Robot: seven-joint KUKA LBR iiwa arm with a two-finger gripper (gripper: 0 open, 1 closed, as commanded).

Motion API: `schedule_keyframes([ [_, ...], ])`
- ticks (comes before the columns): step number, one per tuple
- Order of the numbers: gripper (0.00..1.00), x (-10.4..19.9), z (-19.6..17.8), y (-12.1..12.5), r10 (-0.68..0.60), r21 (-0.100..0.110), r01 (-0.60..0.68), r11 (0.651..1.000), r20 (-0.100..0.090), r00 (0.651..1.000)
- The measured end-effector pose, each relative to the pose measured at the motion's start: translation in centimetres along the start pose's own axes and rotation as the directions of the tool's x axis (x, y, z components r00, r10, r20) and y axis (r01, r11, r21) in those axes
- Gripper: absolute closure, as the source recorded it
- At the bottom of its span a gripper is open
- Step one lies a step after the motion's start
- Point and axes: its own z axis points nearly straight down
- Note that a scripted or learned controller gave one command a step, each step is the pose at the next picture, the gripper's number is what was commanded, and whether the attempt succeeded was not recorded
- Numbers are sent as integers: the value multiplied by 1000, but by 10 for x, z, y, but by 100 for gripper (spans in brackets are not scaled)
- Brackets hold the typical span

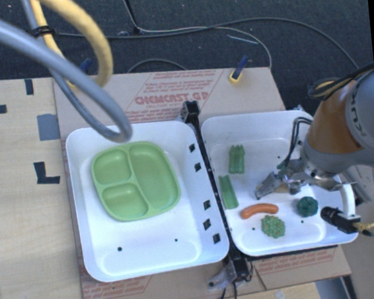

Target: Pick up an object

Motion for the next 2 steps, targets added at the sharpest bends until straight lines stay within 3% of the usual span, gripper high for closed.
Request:
schedule_keyframes([
  [1,0,0,4,1,1,-6,-1,1000,3,1000],
  [2,100,-1,-7,1,1,-9,-1,1000,6,1000],
])
